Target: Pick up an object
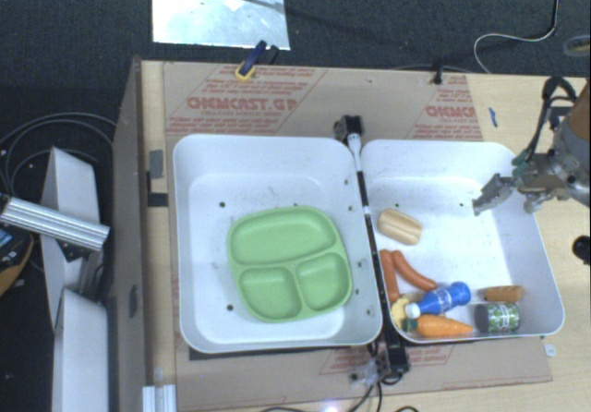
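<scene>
Landmark: the right bin (517, 216), a shallow white tray whose left rim meets the left bin (199, 216) along a dark divider strip (362, 216).
Gripper: the gripper (503, 188) hangs over the right bin's upper right part, near its right rim; one dark finger (488, 195) points left and down. Whether its fingers stand wide or narrow cannot be told, and nothing shows between them.
Arm: the arm (572, 151) comes in past the right bin's upper right corner.
Bread roll: a tan bread roll (400, 226) lies on the right bin's floor near its left rim, about midway down, well apart from the gripper.
Sausages: two orange-red sausages (406, 272) lie below the roll, slanting toward the right bin's lower edge, close to the left rim.
Bottle: a blue and white bottle (441, 297) lies on its side at the right bin's lower wall, just beside the sausages.
Carrot: an orange carrot (445, 327) lies along the lower rim, touching the bottle's underside.
Yellow piece: a pale yellow item (400, 312) sits in the lower left corner; its kind is unclear.
Can: a small green can (499, 317) lies by the lower right corner.
Brown piece: a small brown item (503, 293) lies just above the can.
Open room: the right bin's upper half and middle floor are bare white; the crowding is along its lower rim.
Left bin: holds a green divided plate (289, 262), with bare floor around it on all sides.
</scene>
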Available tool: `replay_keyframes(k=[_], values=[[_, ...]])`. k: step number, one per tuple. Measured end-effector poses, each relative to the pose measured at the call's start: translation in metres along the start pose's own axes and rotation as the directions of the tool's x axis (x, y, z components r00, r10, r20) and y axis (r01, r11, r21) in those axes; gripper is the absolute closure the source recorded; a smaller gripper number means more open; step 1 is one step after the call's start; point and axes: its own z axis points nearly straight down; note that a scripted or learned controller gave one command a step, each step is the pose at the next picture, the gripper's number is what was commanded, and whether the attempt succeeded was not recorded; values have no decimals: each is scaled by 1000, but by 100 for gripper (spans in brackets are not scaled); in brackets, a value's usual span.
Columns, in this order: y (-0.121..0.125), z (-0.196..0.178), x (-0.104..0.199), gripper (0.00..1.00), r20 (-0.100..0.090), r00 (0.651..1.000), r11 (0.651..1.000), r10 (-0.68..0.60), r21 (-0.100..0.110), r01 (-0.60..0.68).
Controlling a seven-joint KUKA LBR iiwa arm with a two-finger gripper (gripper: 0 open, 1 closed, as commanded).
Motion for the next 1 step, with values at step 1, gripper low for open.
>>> replay_keyframes(k=[1], values=[[-45, 62, 25, 0, -1, 1000, 1000, 1, 2, -1]])
